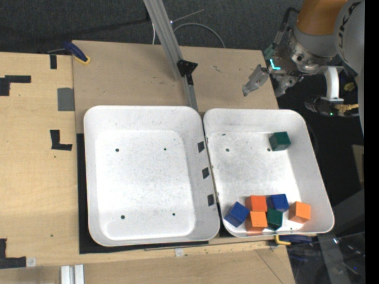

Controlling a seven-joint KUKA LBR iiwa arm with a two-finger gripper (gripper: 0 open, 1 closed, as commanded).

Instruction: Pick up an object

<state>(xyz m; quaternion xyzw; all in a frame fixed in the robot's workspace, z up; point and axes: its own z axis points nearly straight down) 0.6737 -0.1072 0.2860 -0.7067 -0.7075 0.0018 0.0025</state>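
Alone, skewed: green block [279, 141]

Two white bins sit side by side on the tabletop: the left bin [142, 176] and the right bin [260, 170]. The right bin holds seven small blocks. Three are orange [257, 203] [257, 219] [300, 211], two are blue [237, 213] [278, 202], and two are dark green [279, 140] [274, 218] (one green block lies alone toward that bin's far side, well apart from the six clustered at its near edge).
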